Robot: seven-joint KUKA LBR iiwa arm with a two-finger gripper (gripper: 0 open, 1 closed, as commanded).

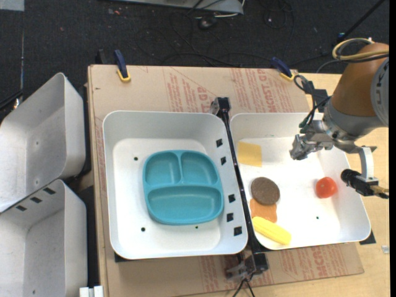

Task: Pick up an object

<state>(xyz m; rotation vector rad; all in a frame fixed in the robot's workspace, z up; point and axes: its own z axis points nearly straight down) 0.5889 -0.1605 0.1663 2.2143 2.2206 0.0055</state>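
The right bin (346, 228) holds a yellow cheese slice (250, 154), a round brown patty (265, 190), an orange piece (265, 211) just under it, a yellow corn-like piece (271, 231) and a red tomato (326, 187). My gripper (299, 148) hangs over the bin's back right part, right of the cheese and up-left of the tomato. I see nothing between its fingers. The arm comes in from the right, with its orange band at the upper right.
The left bin (124, 228) contains a teal divided plate (183, 187). Two spare white bins (37, 141) lie off the bench to the left. Blue clamps (122, 67) grip the board's back edge. A black divider (230, 153) runs between the bins.
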